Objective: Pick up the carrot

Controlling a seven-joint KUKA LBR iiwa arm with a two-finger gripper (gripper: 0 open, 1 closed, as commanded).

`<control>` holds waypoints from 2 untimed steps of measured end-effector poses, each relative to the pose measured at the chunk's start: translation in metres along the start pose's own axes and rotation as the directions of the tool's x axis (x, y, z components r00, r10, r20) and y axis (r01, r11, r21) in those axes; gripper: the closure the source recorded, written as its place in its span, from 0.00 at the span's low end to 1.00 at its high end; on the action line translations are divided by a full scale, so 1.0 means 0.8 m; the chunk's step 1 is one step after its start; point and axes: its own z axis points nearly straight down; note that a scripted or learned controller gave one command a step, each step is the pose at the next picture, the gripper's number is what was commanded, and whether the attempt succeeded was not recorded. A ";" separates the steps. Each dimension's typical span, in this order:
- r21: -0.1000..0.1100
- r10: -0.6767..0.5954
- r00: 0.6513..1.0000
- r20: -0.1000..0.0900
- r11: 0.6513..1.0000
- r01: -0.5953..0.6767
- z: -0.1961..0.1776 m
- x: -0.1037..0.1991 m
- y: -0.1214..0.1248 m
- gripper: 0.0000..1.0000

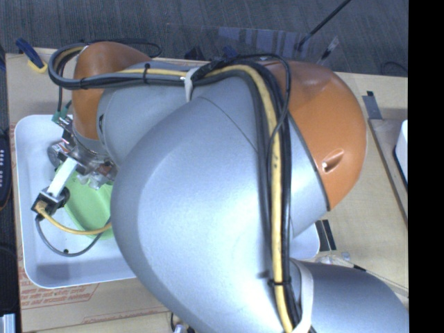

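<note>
Honestly, you couldn't tell where the carrot lay from the tool (78,166): the arm (208,207) blocked most of the left bin (28,186), hiding the tool's grip state too.

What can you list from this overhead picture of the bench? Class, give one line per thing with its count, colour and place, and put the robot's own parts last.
bin: one in view, white, shallow, at the left of the bench, largely covered by the arm.
green object: one, light green, inside the bin beside the wrist; too hidden to name.
bench: one, tan, bare strip at the right and along the lower left edge.
floor: dark grey, along the top.
cables: a black and yellow bundle running along the arm, with a loop hanging into the bin.
arm: one, grey with orange sections, across the middle.
gripper: one, metal, low over the left part of the bin.
</note>
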 end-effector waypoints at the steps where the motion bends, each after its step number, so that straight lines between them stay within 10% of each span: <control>1: -0.007 -0.414 0.909 -0.037 0.910 0.414 0.044 -0.054 0.044 1.00; 2: -0.020 -0.641 0.768 -0.007 0.767 0.641 -0.082 -0.097 0.016 1.00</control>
